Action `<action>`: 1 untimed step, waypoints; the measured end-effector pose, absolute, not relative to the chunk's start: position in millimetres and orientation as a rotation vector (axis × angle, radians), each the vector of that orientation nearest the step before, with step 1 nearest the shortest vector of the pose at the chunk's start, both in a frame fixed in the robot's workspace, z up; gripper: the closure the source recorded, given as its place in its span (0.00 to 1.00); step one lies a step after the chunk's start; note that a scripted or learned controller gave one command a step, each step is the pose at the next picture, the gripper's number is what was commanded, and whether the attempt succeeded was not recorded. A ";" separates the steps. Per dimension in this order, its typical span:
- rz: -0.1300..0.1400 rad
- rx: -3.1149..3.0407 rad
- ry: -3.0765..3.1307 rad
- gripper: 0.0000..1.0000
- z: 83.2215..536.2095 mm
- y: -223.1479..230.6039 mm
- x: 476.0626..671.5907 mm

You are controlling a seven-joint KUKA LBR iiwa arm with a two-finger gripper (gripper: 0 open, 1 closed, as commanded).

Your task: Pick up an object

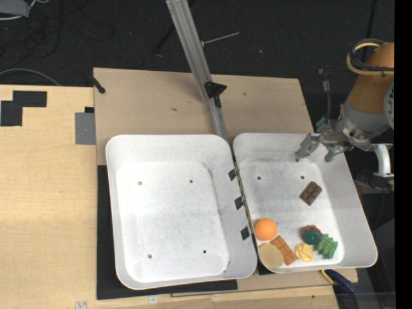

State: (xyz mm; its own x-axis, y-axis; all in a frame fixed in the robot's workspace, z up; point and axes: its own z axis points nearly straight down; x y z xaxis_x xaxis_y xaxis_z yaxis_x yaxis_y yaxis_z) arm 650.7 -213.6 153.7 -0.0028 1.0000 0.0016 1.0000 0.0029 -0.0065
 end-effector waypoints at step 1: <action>0.001 -2.216 -2.225 1.00 166.8 -213.7 652.1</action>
